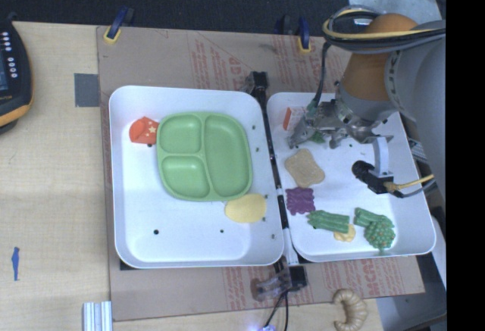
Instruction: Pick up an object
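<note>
My gripper [317,140] hangs over the back half of the right bin [413,246], open, with nothing between its fingers. Just in front of it lies a tan bread slice [304,168], apart from the fingertips. A thin orange-red piece [287,119] lies by the bin's back left wall, left of the gripper. Nearer the front are a purple grape bunch [300,200], a green vegetable [328,220] with a small yellow piece [345,234] beside it, and a green broccoli [377,228].
The left bin [136,238] holds a green divided plate [204,155], a red piece with a star [142,130] at its left and a yellow piece [246,208] at its front right. A tan curled item [350,309] lies on the bench in front of the bins.
</note>
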Motion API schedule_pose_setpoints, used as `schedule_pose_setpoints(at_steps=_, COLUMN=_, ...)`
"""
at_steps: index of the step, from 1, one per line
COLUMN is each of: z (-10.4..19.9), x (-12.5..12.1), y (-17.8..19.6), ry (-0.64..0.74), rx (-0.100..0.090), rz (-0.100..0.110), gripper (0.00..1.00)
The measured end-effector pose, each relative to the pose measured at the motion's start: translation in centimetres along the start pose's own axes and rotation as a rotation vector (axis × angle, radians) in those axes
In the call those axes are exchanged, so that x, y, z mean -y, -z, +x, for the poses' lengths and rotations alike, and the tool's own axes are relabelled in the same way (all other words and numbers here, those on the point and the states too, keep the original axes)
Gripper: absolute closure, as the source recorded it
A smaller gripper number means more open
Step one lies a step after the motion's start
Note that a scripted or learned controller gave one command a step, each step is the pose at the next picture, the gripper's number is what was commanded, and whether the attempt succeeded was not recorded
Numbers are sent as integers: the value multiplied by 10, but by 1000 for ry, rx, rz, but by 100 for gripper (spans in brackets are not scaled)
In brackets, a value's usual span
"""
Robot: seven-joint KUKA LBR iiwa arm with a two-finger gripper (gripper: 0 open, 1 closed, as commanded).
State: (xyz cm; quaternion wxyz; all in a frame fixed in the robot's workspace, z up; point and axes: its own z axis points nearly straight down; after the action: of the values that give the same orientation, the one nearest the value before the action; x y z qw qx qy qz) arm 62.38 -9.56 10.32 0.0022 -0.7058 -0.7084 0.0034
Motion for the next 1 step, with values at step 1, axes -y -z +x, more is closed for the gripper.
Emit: schedule_pose_setpoints(at_steps=1, z=-25, x=-34, y=36, ry=-1, rx=1, rz=-11, gripper=0)
